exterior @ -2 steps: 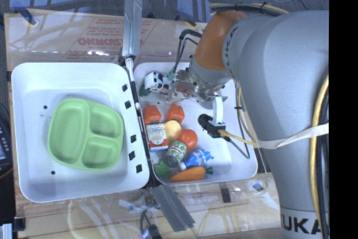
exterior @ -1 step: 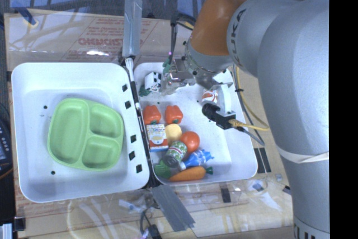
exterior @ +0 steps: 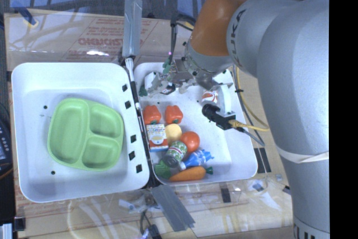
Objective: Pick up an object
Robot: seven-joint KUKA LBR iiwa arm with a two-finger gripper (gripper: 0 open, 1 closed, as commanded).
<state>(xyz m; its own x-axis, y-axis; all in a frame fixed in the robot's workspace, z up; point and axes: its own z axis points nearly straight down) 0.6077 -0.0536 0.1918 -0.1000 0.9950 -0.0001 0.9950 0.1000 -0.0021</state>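
Observation:
My gripper (exterior: 168, 80) hangs low over the far end of the right bin (exterior: 241, 148), under the arm's orange band (exterior: 215, 25). Nearer the camera, a pile of toy food fills the bin's left side. Two red peppers (exterior: 152, 115) (exterior: 174, 114) lie closest to the gripper, a little below it in the view. Behind them come a small white carton (exterior: 156, 134), a yellow lemon (exterior: 174, 131), a red tomato (exterior: 191, 140), a green can (exterior: 176, 153), a blue bottle (exterior: 197, 158) and an orange carrot (exterior: 188, 174). I see nothing held in the gripper.
The left bin (exterior: 28, 98) holds a light green divided plate (exterior: 85, 133). A black ridge (exterior: 134, 120) separates the two bins. A black cable piece (exterior: 218, 116) hangs from the wrist over the right bin's bare right part. The arm's grey body covers the right side.

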